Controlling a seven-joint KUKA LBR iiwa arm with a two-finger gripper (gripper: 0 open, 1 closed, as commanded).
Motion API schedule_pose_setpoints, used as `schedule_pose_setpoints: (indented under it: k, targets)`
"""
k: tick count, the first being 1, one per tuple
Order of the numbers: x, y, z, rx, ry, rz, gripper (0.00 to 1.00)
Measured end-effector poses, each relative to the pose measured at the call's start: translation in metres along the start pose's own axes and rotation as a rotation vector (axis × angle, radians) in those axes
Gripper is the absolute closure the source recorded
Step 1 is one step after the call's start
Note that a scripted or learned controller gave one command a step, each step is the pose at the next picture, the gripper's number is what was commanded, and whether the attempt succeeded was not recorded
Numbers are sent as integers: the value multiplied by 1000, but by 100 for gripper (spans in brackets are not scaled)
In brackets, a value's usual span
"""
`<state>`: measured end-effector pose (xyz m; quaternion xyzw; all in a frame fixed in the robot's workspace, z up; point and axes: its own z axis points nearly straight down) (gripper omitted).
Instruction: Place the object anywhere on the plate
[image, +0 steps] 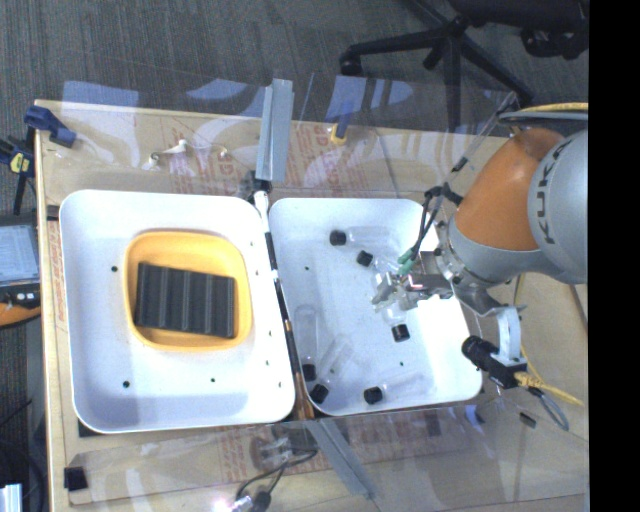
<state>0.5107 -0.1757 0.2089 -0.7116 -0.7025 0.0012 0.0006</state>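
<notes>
Jaws (392, 296) over the right bin (300, 240), state unclear; "KUKA" partly readable on the arm (560, 215).

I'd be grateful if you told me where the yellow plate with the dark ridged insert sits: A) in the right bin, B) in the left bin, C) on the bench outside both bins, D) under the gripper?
B: the yellow plate lies inside the left bin, while the gripper hangs over the right bin, well apart from it.
</notes>
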Motion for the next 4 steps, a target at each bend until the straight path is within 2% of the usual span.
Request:
schedule_pose_setpoints:
  k: [1, 2, 3, 4]
  targets:
    - [40, 67, -23, 0, 2, -93, 100]
    - [110, 83, -38, 0, 1, -256, 100]
    - [168, 95, 18, 3, 1, -284, 100]
    - [168, 95, 18, 2, 1, -284, 0]
